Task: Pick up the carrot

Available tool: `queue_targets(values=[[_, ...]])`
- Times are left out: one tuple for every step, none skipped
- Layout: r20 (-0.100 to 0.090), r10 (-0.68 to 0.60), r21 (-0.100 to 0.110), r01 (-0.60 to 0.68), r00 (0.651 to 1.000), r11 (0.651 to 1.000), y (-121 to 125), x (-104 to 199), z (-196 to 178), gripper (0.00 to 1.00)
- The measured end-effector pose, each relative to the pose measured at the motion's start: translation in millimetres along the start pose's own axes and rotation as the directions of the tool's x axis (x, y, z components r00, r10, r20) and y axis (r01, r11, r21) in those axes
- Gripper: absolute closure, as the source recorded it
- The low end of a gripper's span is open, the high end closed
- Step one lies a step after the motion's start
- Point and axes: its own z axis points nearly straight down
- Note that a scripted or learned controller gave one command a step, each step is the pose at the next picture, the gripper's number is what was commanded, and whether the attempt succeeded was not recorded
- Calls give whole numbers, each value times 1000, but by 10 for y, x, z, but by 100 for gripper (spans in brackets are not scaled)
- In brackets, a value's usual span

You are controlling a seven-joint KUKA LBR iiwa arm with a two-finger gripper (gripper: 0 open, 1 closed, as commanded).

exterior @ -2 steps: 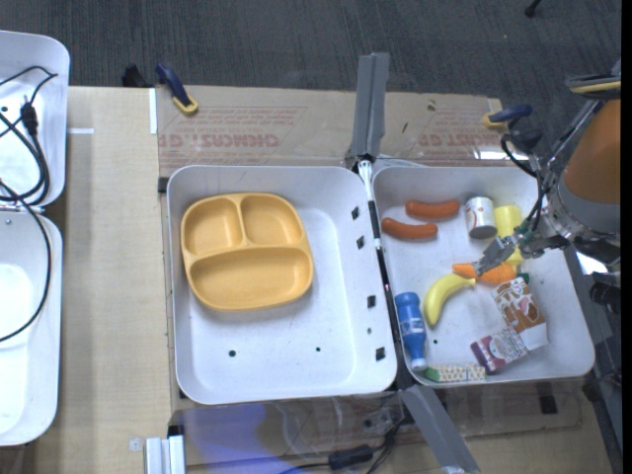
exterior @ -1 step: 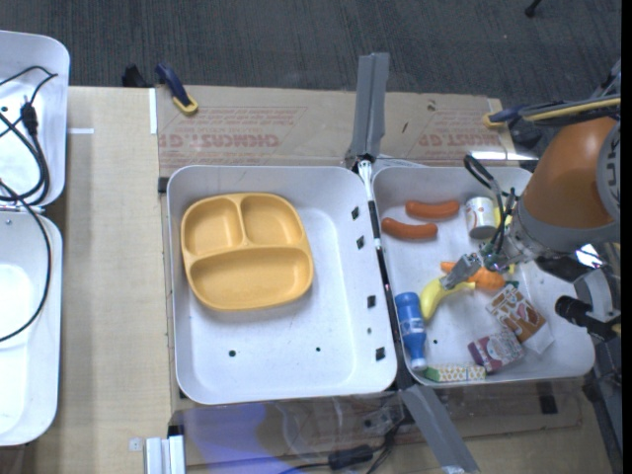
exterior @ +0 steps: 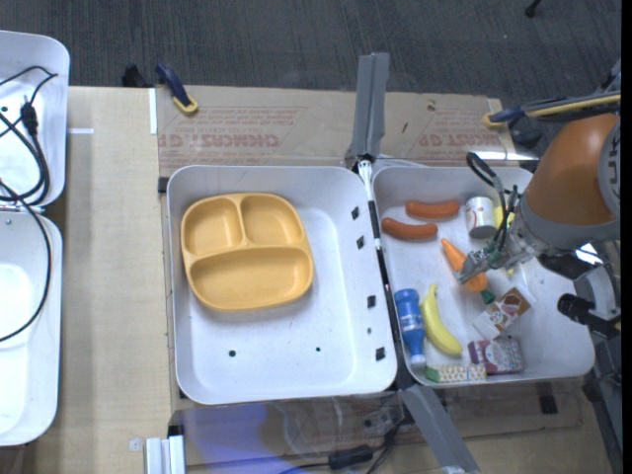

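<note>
from my seat the camera view looks down on both bins, and i take the banana (exterior: 441, 321) in the right bin (exterior: 553, 363) as my landmark. the carrot (exterior: 460, 263) lies up and just right of the banana's top end, tilted, its thin tip toward the two sausages (exterior: 410, 229) further up. the blue bottle (exterior: 409, 325) sits just left of the banana, and small packets (exterior: 499, 354) lie to its right and below it. everything loose is crowded into this bin, i'd guess as a mixed pile to pick from, while the yellow divided plate (exterior: 247, 249) sits alone in the left bin (exterior: 286, 373), well left of the banana.

the gripper (exterior: 486, 261) is low over the carrot's thick end, up and right of the banana, the arm coming in from the right. it looks to be touching or nearly touching the carrot, but the fingertips blur into the orange, so i cannot tell how wide they stand or whether anything is caught. my judgement: the grasp is being attempted, not proven.
</note>
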Motion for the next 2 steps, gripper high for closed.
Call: queue_targets(values=[[-2,-24,4,24,1000,1000,42,31,91,100],[-6,139,16,-139,990,990,100,933,-1417,100]])
